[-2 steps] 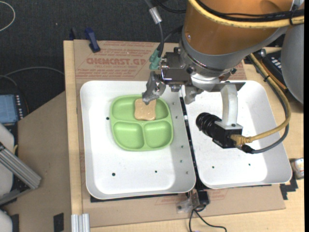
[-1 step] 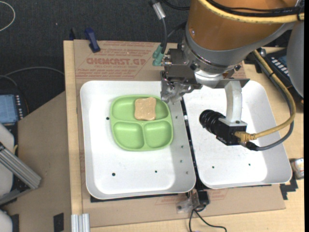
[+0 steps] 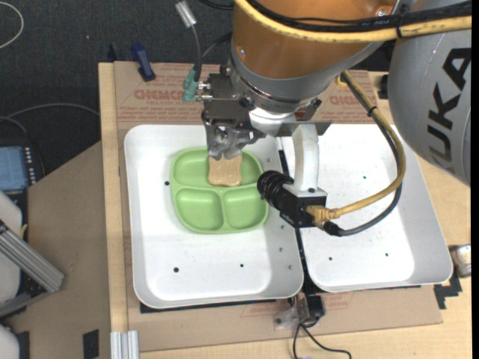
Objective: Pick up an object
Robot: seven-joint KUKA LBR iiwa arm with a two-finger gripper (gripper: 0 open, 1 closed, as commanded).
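A green sectioned plate (image 3: 196, 204) lies in the left white bin (image 3: 150, 245). A small tan block (image 3: 224, 173) rests on the plate's upper right section. My gripper (image 3: 225, 152) hangs straight over the block, its fingertips right at the block's top edge. The arm's big orange and grey wrist covers the gripper's upper part.
The right white bin (image 3: 374, 253) lies beside the left one. A black fitting (image 3: 288, 197) with a yellow cable hangs from the arm over the seam between the bins. A cardboard sheet (image 3: 120, 126) lies under both bins.
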